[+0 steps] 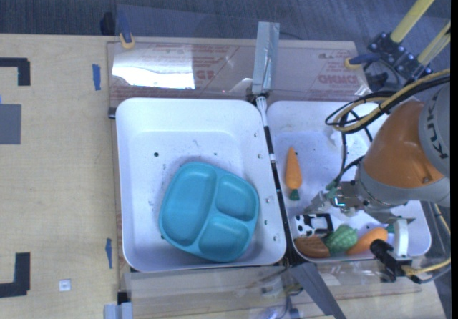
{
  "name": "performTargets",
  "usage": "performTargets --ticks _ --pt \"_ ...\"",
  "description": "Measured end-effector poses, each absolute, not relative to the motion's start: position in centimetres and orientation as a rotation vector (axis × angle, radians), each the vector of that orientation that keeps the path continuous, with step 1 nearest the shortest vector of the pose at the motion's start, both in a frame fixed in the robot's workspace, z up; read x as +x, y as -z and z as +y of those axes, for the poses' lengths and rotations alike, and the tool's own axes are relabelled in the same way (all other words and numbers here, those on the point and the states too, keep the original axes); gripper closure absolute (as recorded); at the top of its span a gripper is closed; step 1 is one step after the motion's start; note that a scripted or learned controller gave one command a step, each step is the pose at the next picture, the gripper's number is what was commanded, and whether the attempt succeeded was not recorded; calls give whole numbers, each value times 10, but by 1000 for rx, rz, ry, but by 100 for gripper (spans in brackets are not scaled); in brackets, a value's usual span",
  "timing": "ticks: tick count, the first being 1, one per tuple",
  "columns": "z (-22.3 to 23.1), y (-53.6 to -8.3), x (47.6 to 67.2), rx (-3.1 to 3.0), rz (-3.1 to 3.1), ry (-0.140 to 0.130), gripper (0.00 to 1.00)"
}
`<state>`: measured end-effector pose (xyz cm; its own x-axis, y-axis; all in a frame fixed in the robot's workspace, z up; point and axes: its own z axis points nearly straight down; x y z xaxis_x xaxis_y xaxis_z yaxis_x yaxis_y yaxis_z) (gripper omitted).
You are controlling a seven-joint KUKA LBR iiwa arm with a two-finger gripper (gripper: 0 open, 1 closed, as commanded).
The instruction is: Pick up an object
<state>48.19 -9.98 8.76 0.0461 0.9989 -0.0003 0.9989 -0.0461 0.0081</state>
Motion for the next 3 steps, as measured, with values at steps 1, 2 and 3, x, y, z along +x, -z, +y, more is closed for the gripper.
performTargets --ticks 1,2,3 --pt "-98 -105 562 2192 2249 -3 0" --pt "-141 -91 625 2033 2418 20 0" --pt "-96 -87 611 1997 2420 -5 0"
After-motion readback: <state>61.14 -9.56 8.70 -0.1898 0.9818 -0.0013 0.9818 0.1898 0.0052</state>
